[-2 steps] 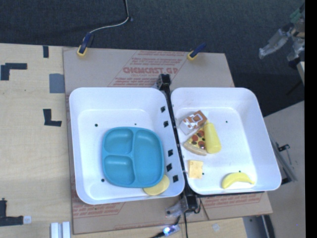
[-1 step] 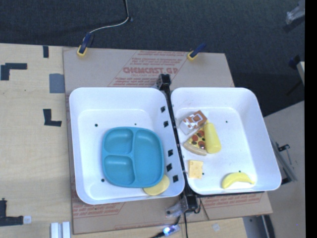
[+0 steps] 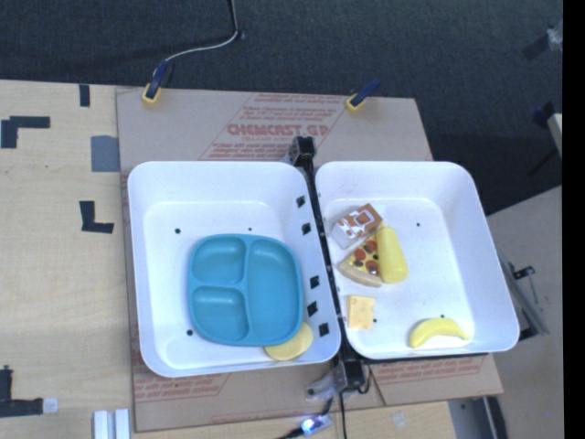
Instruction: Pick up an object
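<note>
Across the middle of the camera view, two shallow white bins sit side by side, touching along a shared edge. The left bin (image 3: 151, 245) holds a blue divided plate (image 3: 245, 289) with three compartments, lying flat toward the bin's 5 o'clock part. A pale yellow round piece (image 3: 292, 345) lies at the plate's 5 o'clock, partly tucked under its rim and close to the bin's near wall.

The right bin (image 3: 475, 245) holds the small toy foods. A brown and white waffle-like piece (image 3: 356, 225) lies in the bin's 10 o'clock area. At its 6 o'clock, a pizza slice (image 3: 362, 264) lies touching it or just beside it. A yellow oblong piece (image 3: 393, 254) lies against the slice's 3 o'clock side, its long axis running from 12 to 6 o'clock. A yellow cheese square (image 3: 361, 313) lies flat at the slice's 6 o'clock, apart from it and near the shared edge. A banana (image 3: 440, 332) lies at the bin's 5 o'clock, near the front wall, well apart from the others.

Both bins rest on a cardboard sheet (image 3: 265, 126) printed in red, held at its 12 o'clock edge by two yellow and blue clamps (image 3: 154, 90). A thin cable (image 3: 219, 39) runs over the dark floor beyond.

How the pincer stands cannot be told.
</note>
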`<state>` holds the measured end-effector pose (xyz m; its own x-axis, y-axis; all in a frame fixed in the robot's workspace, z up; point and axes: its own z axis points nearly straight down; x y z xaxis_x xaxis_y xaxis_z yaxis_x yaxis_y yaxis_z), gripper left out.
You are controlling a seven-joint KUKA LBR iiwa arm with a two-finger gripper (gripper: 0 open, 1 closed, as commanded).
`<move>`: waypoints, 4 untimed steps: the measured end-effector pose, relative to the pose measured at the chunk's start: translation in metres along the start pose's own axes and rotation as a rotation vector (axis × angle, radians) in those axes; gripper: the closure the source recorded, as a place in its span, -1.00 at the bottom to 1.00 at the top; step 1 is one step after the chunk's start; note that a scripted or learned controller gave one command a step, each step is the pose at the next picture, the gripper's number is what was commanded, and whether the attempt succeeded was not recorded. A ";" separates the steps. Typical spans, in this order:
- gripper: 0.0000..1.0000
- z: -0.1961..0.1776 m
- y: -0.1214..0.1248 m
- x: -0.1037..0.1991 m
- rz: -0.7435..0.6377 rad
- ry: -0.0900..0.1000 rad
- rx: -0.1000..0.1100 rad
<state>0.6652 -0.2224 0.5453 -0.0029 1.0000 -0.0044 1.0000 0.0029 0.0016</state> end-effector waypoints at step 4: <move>1.00 0.143 -0.060 0.080 -0.005 0.009 0.015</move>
<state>0.6054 -0.1428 0.4022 -0.0082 1.0000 0.0049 0.9999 0.0082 -0.0132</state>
